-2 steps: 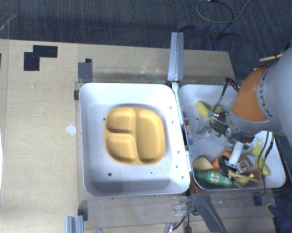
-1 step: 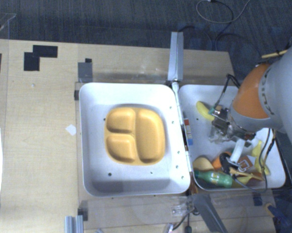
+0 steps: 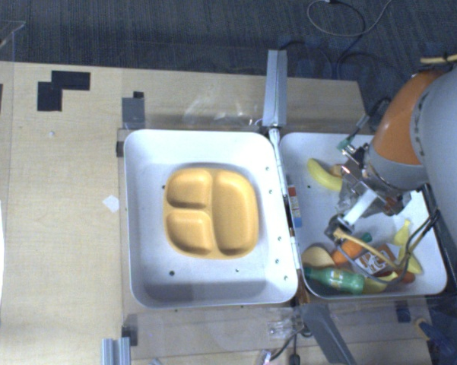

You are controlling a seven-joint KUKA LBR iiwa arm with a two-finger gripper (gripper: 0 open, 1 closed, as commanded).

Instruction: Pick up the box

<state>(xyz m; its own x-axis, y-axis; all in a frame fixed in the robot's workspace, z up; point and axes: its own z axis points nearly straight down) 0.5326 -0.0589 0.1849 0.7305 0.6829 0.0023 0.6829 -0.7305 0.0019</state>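
Two shallow white bins side by side on a pale wooden bench (image 3: 53, 226). The left white bin (image 3: 144, 280) holds a yellow moulded plastic tray with three compartments (image 3: 211, 210), lying flat near the middle.

The grey arm with the orange band (image 3: 410, 128) reaches in from the right, over the right white bin (image 3: 296, 158). The two-finger gripper (image 3: 342, 230) points down and to the left, low over the bin's near half, just above the heap of objects. Too small and cluttered here to tell whether the claw is spread or pressed together, and nothing can be made out in its grip.

The heap runs along the near wall of the right bin. The small orange-and-white printed box (image 3: 372, 263) sits in it, partly buried, just right of and below the gripper tip; contact cannot be judged. A green plastic bottle (image 3: 339, 279) lies on its side along the near wall, left of the box. A pale tan rounded item (image 3: 316, 256) is at the heap's left end, and an orange rounded piece (image 3: 351, 251) lies between it and the box. A yellow banana-shaped toy (image 3: 322, 175) lies apart, further up the bin.

A grey metal post (image 3: 274, 90) stands at the bins' far junction.
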